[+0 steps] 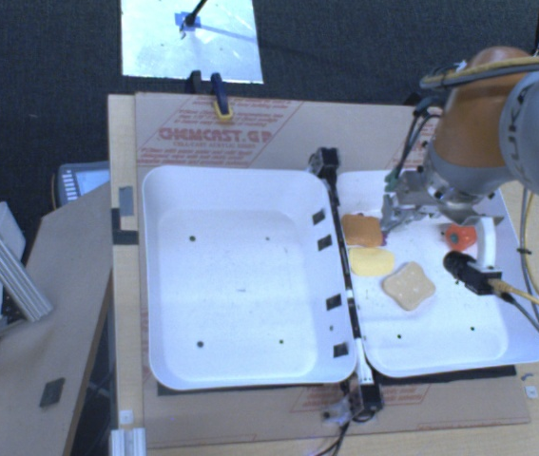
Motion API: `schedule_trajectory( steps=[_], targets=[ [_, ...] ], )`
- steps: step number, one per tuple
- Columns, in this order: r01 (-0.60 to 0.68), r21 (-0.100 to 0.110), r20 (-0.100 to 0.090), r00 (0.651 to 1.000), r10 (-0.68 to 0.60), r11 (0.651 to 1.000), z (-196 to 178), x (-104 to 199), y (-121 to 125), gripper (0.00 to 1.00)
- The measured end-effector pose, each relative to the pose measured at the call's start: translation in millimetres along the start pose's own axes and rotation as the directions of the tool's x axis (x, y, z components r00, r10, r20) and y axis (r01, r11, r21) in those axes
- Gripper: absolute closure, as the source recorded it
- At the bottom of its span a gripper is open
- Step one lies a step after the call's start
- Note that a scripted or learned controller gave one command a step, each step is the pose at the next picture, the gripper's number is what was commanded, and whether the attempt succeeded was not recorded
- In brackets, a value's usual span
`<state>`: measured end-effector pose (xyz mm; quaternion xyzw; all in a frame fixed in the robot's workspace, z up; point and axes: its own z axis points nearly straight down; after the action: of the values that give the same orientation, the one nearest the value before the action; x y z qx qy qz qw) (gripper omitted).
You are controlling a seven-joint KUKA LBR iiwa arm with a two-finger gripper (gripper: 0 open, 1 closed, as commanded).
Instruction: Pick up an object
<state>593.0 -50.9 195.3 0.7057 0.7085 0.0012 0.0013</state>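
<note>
- Pincer point(394, 212) sits over the right bin point(459, 350), near that bin's far-left corner.
- Toast-like piece point(362, 230) lies in the right bin, just left of and slightly nearer than the pincer, close beside it; contact cannot be judged.
- Flat round slice point(371, 261) lies nearer than the pincer, touching the toast-like piece's near edge.
- Lobed bread-like piece point(409, 286) lies nearer again, slightly right of the pincer, just beside the slice.
- Small rounded item point(459, 236) lies right of the pincer, in the same bin.
- Left bin point(240, 283) stands left of the pincer, adjoining the right bin on the bench point(250, 131).
</note>
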Motion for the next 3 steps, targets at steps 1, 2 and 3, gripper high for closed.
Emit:
schedule_trajectory(
  steps=[1, 2, 3],
  targets=[
    [0.009, -0.011, -0.004, 1.0, -0.009, 1.0, -93, 79, 33, 1.0],
    [0.007, -0.019, -0.004, 1.0, -0.007, 1.0, -270, 154, 67, 1.0],
    [0.006, -0.003, -0.004, 1.0, -0.006, 1.0, -291, 217, 77, 1.0]
  ],
)
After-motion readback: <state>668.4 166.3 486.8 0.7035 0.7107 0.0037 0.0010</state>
